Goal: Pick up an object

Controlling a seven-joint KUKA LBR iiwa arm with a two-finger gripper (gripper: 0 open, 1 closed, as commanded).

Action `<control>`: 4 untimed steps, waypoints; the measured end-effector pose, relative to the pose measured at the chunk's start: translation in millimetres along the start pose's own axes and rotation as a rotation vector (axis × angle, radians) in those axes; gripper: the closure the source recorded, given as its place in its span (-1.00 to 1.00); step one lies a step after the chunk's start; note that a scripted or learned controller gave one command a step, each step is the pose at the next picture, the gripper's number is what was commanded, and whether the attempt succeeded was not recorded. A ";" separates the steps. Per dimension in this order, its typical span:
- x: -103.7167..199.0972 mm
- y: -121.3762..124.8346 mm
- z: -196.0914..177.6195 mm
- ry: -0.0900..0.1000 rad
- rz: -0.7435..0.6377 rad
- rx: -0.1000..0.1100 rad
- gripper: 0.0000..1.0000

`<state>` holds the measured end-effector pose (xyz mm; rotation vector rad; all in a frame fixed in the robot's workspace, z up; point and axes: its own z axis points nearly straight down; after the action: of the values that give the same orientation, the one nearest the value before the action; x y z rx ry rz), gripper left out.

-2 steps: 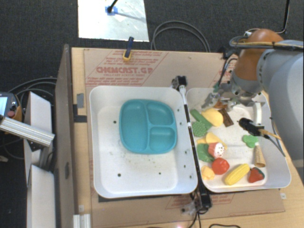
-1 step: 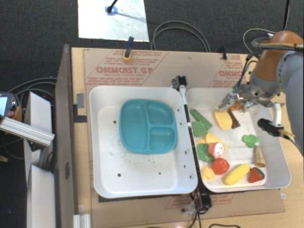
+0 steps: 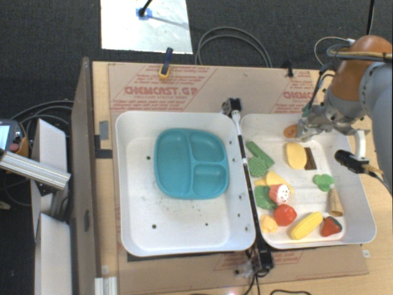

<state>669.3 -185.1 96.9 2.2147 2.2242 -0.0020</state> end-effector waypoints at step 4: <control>-21.7 0.1 -98.5 0.001 0.000 -0.004 1.00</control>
<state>669.4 -206.5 195.4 2.2130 2.2227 0.0032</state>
